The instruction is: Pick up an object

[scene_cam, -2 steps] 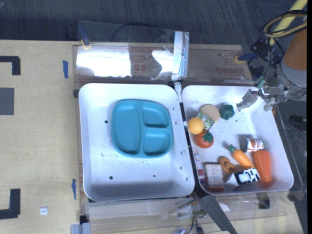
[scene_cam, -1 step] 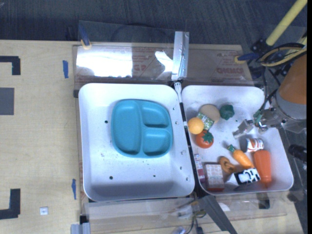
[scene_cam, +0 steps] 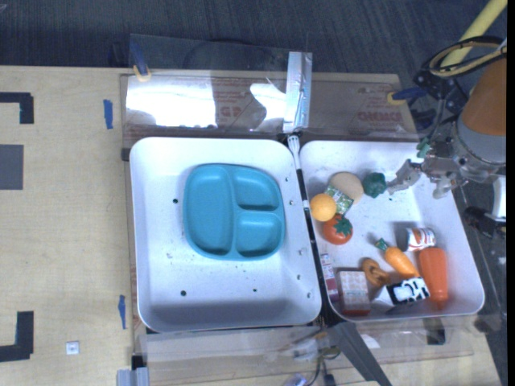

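The right bin [scene_cam: 467,240] holds several toy foods. A beige potato [scene_cam: 346,185] and a green broccoli piece [scene_cam: 374,185] lie near its far side. A yellow-orange ball [scene_cam: 323,207] and a red tomato [scene_cam: 338,230] sit at its left wall. Toward the front lie a small carrot [scene_cam: 394,258], a large orange carrot [scene_cam: 433,272], a red and white can [scene_cam: 420,238], a brown pretzel [scene_cam: 374,270], a small box [scene_cam: 352,288] and a black and white item [scene_cam: 409,292]. My gripper [scene_cam: 422,183] hangs open over the bin's far right part, just right of the broccoli, with nothing between its fingers.
The left bin [scene_cam: 153,215] carries a blue divided plate [scene_cam: 235,210]. A clear plastic sheet and a metal bracket [scene_cam: 296,91] stand behind the bins. Cables and the orange-banded arm [scene_cam: 487,111] crowd the upper right.
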`<state>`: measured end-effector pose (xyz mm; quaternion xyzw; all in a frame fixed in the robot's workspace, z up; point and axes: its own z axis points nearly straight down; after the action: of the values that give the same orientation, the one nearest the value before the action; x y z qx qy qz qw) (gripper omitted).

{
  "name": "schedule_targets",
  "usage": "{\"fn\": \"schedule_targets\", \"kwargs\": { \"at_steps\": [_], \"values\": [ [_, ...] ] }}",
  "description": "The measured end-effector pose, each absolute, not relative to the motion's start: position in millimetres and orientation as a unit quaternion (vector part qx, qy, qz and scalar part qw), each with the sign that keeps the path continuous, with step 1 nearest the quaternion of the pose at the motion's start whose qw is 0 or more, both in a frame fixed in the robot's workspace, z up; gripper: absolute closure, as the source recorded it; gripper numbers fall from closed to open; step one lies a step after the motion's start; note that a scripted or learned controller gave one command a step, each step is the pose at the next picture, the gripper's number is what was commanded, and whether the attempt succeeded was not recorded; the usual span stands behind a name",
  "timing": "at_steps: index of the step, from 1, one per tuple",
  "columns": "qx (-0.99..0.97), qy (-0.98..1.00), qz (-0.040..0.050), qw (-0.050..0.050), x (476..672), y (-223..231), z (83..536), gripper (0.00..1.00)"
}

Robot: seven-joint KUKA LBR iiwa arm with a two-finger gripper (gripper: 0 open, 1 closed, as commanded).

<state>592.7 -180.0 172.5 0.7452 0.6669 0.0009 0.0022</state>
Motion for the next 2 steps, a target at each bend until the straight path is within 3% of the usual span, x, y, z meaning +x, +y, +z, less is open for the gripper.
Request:
{"fn": "schedule_targets", "kwargs": {
  "at_steps": [1, 2],
  "values": [
    [0.633, 0.774, -0.0002, -0.002, 536.4, -155, 123, 0.00],
    [0.586, 0.810, 0.0011, 0.001, 521.9, -203, 87, 0.00]
  ]
}}
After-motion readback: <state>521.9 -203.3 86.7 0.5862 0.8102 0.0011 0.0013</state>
